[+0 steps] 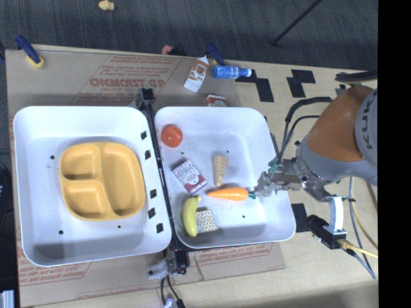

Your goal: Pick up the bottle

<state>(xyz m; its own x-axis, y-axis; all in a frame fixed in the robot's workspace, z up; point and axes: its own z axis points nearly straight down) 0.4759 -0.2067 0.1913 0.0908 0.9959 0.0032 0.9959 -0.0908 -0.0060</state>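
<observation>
Big and round, the grey arm [337,147] with its orange band comes in from the right; its gripper [264,186] sits at the right wall of the right bin [277,222], just beside the green end of a toy carrot [227,194]; I cannot tell how the gripper is set. Red words on the brown cardboard [128,76] on the tabletop [308,281] read "CHEMCAST", and the letters after that are too blurry. The bottle [226,72] is small and blue with a blue cap; it lies on its side on the tabletop behind the right bin, well apart from the gripper, next to a little white carton [196,74]. The right bin also has a banana [190,215], a red tomato [171,135], an ice cream cone [220,167] and a small red box [189,176]; the left bin [38,124] has a yellow tray [101,179].
</observation>
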